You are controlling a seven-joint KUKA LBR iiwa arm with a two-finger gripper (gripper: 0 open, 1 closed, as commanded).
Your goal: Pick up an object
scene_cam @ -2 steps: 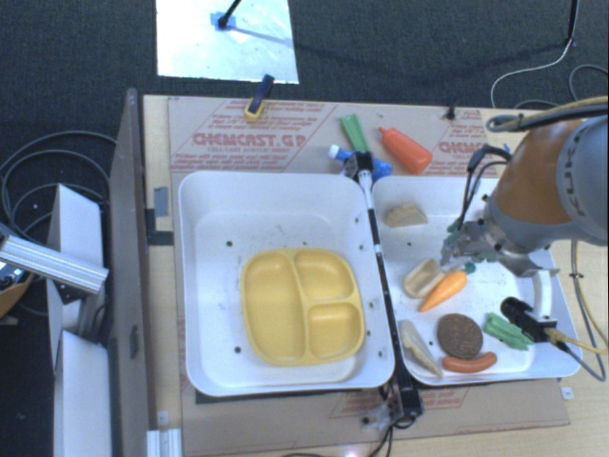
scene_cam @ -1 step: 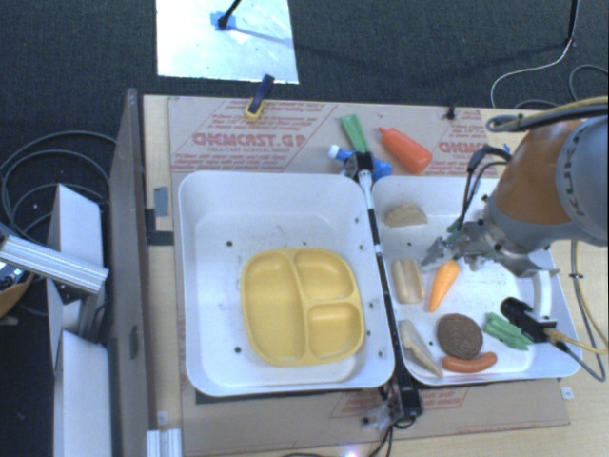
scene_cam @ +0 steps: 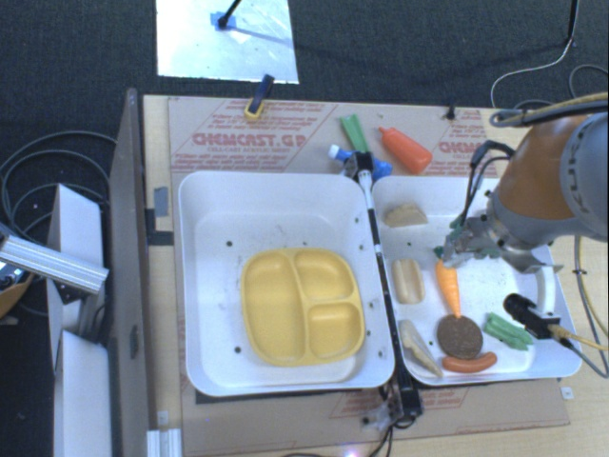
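bench: dark carpet surrounds a board that carries two white bins side by side; you look down on them at a slant.
left bin: holds a yellow divided tray and nothing you need.
right bin: holds the candidates, namely a carrot, a pale bread piece, a tan bun, a brown round cookie, a red sausage, a green pod and a pale wedge.
outside the bins: an orange-red pepper and a green stick lie on the board behind the rims.
arm: it reaches in from the right, orange band over the right bin.
gripper: low in the right bin, just above the carrot's top end; you cannot tell from this angle whether it is apart or together.
target: the carrot looks like the likely pick, lying flat on the bin floor, tip toward the cookie.
progress: nothing is visibly held, so judge the approach as made and the grasp and lift as not yet done.
watch: the carrot sits near the bun and cookie; a skewed close could nudge them.
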